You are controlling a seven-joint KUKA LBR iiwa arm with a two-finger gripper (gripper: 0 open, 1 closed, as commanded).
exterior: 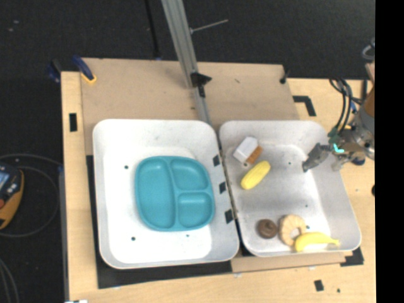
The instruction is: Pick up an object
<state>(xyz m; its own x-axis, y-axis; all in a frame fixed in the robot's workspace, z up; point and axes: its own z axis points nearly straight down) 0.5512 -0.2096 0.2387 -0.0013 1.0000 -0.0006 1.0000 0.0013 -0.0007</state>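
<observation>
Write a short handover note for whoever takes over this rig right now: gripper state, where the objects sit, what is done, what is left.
Gripper: over the right bin's upper right part, holding nothing; open or shut cannot be told.
Right bin: white block and yellow lemon-like piece at upper left; brown round piece, tan round piece and banana along the lower edge.
Left bin: teal divided plate.
Done: nothing picked.
Left: choose an object, descend, grasp, lift.

A light wooden bench [170,87] stands on dark floor [76,17], with a grey metal post [180,30] rising behind.
</observation>
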